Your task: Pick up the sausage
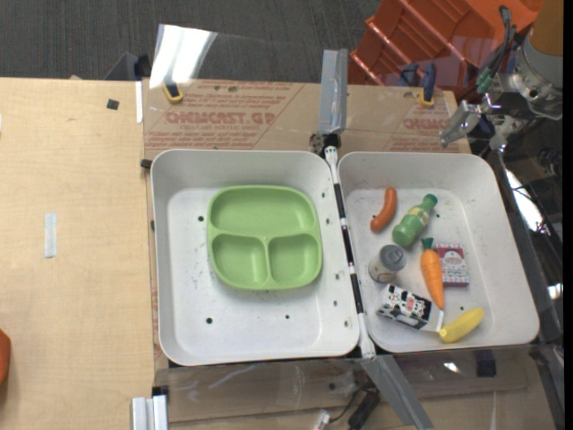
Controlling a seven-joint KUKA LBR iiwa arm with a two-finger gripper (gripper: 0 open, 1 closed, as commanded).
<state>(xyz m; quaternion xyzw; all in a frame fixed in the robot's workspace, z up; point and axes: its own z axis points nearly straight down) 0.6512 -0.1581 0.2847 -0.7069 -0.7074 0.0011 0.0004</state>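
While the arm (pixel 542 56) hung over the far right corner of the scene, beyond the back edge of the right bin (pixel 501 267), we saw its gripper (pixel 466 122) well apart from every object. The gripper was above the brown board behind that bin, and we could not tell how it was set, because this part was small and dark.

We take the green bottle (pixel 414 221) as our landmark. The sausage (pixel 385 208) lay just to the left of the bottle, near it but not touching, a little curved, with its far end towards the back wall of the bin. Nothing lay on it. In front of the bottle and slightly left stood a small grey can (pixel 390 261). In front of the bottle and slightly right lay the carrot (pixel 432 277), and just right of the carrot a small pink box (pixel 455 264). Further in front of the bottle, near the front wall, lay a black and white packet (pixel 405 305) and, to its right, a yellow banana-like piece (pixel 462 324).

Far to the left of the bottle, in the left bin (pixel 179 330), lay a green divided plate (pixel 265 236) with three compartments.
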